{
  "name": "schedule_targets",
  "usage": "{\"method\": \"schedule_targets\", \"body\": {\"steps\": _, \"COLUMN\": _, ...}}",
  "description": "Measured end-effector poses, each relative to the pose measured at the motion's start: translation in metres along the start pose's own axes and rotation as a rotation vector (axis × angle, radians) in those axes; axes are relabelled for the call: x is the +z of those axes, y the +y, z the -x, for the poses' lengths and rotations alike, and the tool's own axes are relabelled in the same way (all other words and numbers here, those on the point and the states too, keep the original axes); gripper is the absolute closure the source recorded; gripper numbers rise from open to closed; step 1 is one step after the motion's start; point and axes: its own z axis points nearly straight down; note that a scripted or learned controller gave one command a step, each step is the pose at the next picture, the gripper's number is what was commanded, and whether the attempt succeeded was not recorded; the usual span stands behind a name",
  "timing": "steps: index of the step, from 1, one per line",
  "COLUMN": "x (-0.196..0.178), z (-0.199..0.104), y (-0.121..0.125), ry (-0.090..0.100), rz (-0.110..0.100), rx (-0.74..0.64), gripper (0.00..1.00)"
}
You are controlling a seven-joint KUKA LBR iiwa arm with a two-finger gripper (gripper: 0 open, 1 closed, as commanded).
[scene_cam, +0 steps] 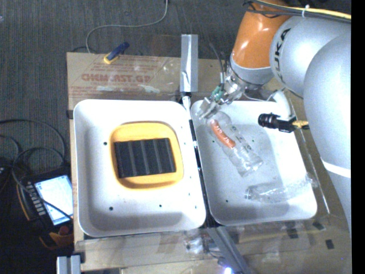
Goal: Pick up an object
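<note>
Where the bench comes nearest: a shallow white left bin (94, 198) and a shallow white right bin (225, 201) stand side by side, their inner walls touching or nearly so.
Near corner, right bin: a crumpled clear plastic wrapper (279, 192) lies flat, well apart from the arm.
Middle, left bin: a yellow rounded-rectangle tray with a black ribbed insert (147, 156) sits alone, roughly centred.
Middle, right bin: a clear plastic bottle with an orange strip inside (234, 142) lies on its side. It slants from the bin's far-left corner toward its centre, and this is the likeliest thing to pick.
How it should handle: probably light and thin-walled. It looks smooth enough to slip, round enough to roll aside, and likely to dent under a hard squeeze.
Where to take hold: across the narrow width of the body, near the orange strip, with the bite square to the long axis. The far end, by the bin wall, leaves less room.
Claw: the two-finger gripper (219, 96) hangs under the orange-banded wrist at the bin's far-left corner, right at the bottle's far end.
Claw state: how wide it stands cannot be told, since glare and clear plastic blur that spot. Nothing can be seen held in it, and whether it touches the bottle is also unclear.
Farthest: a brown cardboard sheet (114, 79) lies beyond the bins, with a small blue and yellow tool (116, 51) at its far edge.
</note>
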Motion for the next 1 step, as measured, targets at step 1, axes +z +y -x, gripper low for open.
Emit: {"method": "schedule_targets", "body": {"steps": 1, "x": 0.0003, "z": -0.0197, "y": 0.011, "ry": -0.003, "rz": -0.003, "rx": -0.03, "gripper": 1.0}}
